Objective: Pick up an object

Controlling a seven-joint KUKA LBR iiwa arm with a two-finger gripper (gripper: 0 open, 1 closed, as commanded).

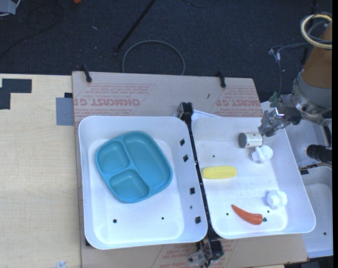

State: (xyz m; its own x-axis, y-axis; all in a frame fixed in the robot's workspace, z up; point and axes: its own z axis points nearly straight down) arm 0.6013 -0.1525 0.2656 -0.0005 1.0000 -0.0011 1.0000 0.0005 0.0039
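The pincer [268,125] is hovering at the right bin's [213,149] two o'clock corner, beside the grey cylinder [249,139]; its state cannot be told. It is likely approaching; next, lowering onto the cylinder.

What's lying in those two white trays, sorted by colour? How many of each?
Blue: 1, divided plate
Yellow: 1, corn cob
Orange-red: 1, chili pepper
White: 2, small pieces
Grey: 1, cylinder
Total: 6
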